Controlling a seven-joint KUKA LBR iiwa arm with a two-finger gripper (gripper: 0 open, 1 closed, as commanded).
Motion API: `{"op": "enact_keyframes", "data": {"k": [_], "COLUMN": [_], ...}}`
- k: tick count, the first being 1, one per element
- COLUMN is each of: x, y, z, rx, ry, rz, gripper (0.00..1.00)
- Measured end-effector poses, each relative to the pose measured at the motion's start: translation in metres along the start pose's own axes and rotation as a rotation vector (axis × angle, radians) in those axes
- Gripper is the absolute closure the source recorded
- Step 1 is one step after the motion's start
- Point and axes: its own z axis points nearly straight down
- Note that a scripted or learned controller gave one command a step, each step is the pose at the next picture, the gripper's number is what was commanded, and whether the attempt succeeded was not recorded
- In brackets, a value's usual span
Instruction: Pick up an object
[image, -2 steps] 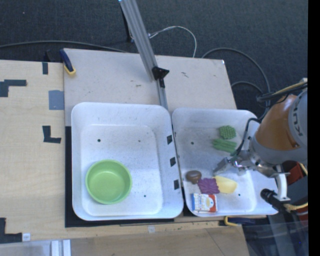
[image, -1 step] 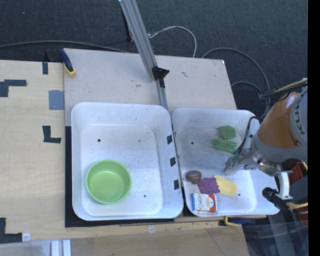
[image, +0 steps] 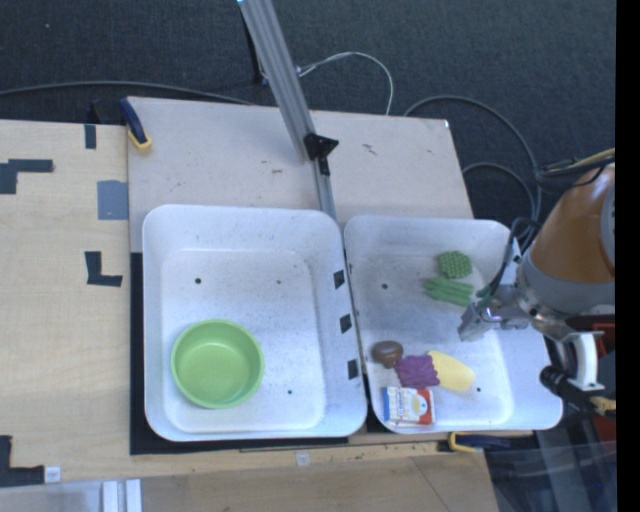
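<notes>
The right bin (image: 500, 240) holds several small objects. A round, bumpy green piece (image: 454, 264) lies near its far side, with a long green vegetable (image: 446, 291) just below it. Along the near side sit a brown lump (image: 387, 352), a purple piece (image: 417, 371) touching a yellow one (image: 455, 374), and a small red and white carton (image: 408, 405). My gripper (image: 477, 323) hangs low over the bin's right half, just right of and below the long green vegetable and above the yellow piece. I see nothing held in it.
A green bowl (image: 217, 362) stands in the near left corner of the left bin (image: 240, 225). A grey metal pole (image: 290, 85) slants across the bench from the top towards the bins' shared wall. Cables loop behind the right bin.
</notes>
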Motion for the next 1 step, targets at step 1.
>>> {"op": "enact_keyframes", "data": {"k": [1], "x": [-0.0017], "y": [0.0014], "z": [-0.0632], "rx": [-0.003], "ry": [-0.001], "rz": [0.0], "gripper": [1.0]}}
